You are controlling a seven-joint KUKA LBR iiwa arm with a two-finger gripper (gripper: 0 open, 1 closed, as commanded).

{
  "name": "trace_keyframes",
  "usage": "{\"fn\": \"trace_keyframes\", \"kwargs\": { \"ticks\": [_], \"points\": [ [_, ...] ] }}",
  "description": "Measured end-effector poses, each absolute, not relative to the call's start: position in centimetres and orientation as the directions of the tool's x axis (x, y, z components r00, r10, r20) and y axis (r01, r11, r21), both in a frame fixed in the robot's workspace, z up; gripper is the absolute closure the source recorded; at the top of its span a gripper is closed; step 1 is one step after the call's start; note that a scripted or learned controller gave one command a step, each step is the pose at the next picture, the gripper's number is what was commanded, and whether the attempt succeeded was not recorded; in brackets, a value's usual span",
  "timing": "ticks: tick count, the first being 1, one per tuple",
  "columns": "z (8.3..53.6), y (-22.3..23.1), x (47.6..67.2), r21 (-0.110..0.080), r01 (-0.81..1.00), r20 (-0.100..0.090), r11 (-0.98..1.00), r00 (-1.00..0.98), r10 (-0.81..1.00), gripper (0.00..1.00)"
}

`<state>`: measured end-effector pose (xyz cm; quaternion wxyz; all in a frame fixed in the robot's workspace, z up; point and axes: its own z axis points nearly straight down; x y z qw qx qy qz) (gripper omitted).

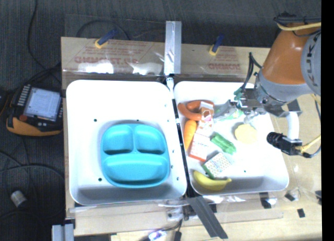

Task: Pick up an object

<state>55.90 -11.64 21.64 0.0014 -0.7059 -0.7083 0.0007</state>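
Camera view: tool [241,110] just above yellow disc [246,133]; tool's state unclear

tool [236,108] over right bin [271,175] — near yellow disc [246,133]

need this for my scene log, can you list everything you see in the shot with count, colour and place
left bin: 1, white, left half of the bench
right bin: 1, white, right half of the bench
divided plate: 1, blue, middle of the left bin
banana: 1, yellow, front of the right bin
carrot: 1, orange, right bin beside the divider
carton: 1, white and orange, right bin, right of the carrot
green item: 1, green, middle of the right bin
round item: 1, pale yellow, right bin, just in front of the end effector
handheld device: 1, black and orange, floor left of the bench
arm: 1, grey and orange, reaching in from the right
end effector: 1, over the rear of the right bin
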Motion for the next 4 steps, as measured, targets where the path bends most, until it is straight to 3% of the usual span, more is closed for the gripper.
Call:
{"fn": "trace_keyframes", "kwargs": {
  "ticks": [1, 2, 3, 4],
  "points": [
    [11.6, -13.9, 59.0, 0.03, 0.998, -0.004, 0.059, -0.059, 0.998, 0.0],
    [11.0, -15.0, 56.4, 0.061, 0.995, -0.009, 0.074, -0.074, 0.997, 0.0],
    [15.1, -20.6, 53.7, 0.0, 0.995, -0.001, 0.105, -0.105, 0.995, 0.0],
    [9.7, -21.2, 56.1, 0.005, 0.998, 0.008, 0.066, -0.066, 0.998, 0.0]
  ]
}}
